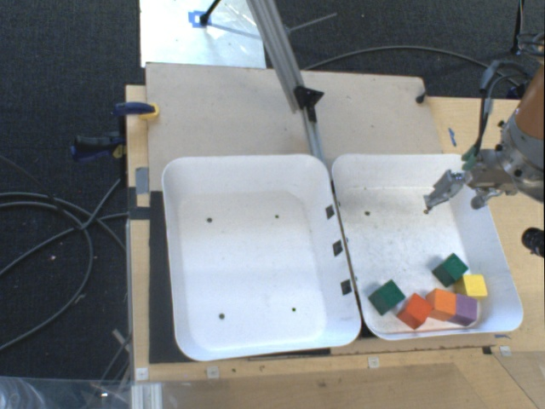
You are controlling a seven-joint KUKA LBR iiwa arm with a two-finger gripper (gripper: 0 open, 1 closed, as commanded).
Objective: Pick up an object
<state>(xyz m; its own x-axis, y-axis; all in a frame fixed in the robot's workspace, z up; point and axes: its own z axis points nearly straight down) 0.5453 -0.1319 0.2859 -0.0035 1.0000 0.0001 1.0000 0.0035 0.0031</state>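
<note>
Several small blocks lie clustered at the front of the right bin (pixel 400 228): a dark green cube (pixel 387 296), a red one (pixel 415 311), an orange one (pixel 441 302), a purple one (pixel 465 310), a yellow one (pixel 474 285) and a second green one (pixel 450 269). My gripper (pixel 454 201) hangs over the bin's back right part, well behind the blocks and apart from them. Its two fingers stand spread, with nothing between them.
The left bin (pixel 247 245) sits beside the right one, divided from it by a ridge with black clips (pixel 337 248). A slanted metal pole (pixel 281 41) crosses the back of the bench. A blue-and-yellow clamp (pixel 136 109) grips the left edge.
</note>
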